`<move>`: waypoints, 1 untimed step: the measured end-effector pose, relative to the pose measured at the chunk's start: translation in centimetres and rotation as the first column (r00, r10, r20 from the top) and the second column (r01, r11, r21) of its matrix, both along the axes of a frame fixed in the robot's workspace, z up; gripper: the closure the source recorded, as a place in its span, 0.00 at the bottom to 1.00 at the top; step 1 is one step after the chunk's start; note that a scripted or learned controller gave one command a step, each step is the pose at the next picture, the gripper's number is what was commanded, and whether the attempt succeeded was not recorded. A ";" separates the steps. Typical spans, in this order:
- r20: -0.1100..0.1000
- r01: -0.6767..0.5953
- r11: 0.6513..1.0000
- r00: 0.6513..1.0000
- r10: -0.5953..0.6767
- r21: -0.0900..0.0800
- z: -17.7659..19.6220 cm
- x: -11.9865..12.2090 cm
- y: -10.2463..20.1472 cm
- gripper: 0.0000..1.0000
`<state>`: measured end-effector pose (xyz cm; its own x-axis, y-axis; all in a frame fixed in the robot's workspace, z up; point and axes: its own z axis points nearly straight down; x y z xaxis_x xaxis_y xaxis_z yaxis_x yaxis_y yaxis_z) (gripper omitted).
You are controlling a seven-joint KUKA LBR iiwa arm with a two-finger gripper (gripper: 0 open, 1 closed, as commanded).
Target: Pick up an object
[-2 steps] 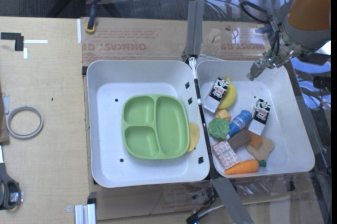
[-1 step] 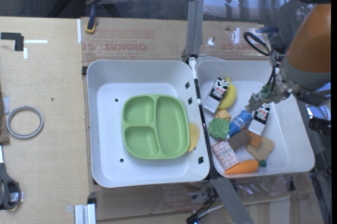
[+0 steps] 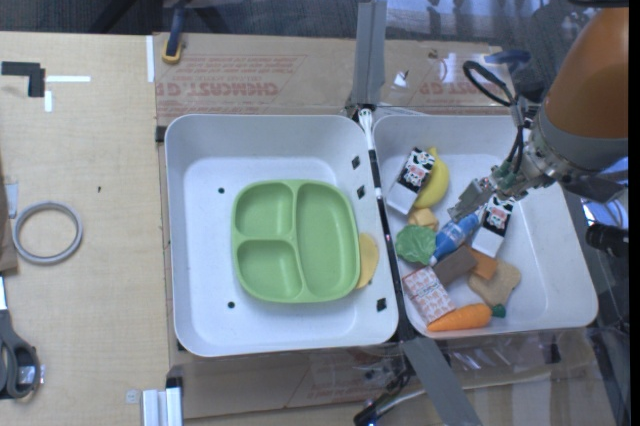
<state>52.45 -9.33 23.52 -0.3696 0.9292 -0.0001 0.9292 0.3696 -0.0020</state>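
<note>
Lettering in red runs across the cardboard sheet [image 3: 255, 74] behind the bins, upside down from this angle and too blurred to read. Two small cartons show a black-and-white cow-style print: one carton [image 3: 415, 170] near the back of the right bin [image 3: 560, 299], touching a banana [image 3: 434, 182], and a second carton [image 3: 495, 214] further right. No text on either is legible.

Gripper [image 3: 478, 197] hangs low over the right bin, tip pointing left into the pile; the arm [image 3: 590, 84] comes in from the right with the orange band above it. Can't tell whether it's released or clenched, and nothing is visibly caught in it. Its tip sits just beside the second carton and right above a blue bottle [image 3: 455, 236], apparently touching or nearly touching both.

Rest of the pile lies in front of the tip, toward the near edge: green leafy toy [image 3: 416, 243], brown block [image 3: 453, 265], orange piece [image 3: 484, 265], tan bread-like piece [image 3: 497, 284], red-patterned packet [image 3: 424, 294], carrot [image 3: 462, 317].

Left bin [image 3: 190, 244] holds a green divided plate [image 3: 297, 240], with a yellow disc [image 3: 368, 259] tucked under its right edge. Roll of tape [image 3: 45, 232] lies on the wood bench, well apart to the left.
</note>
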 end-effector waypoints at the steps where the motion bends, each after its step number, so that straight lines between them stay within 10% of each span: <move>1: -0.001 0.161 0.987 0.987 -0.161 0.000 -8.3 4.5 -1.6 0.00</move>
<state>56.96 -10.93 15.23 -0.2156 0.9765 0.0000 0.9765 0.2156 -0.0031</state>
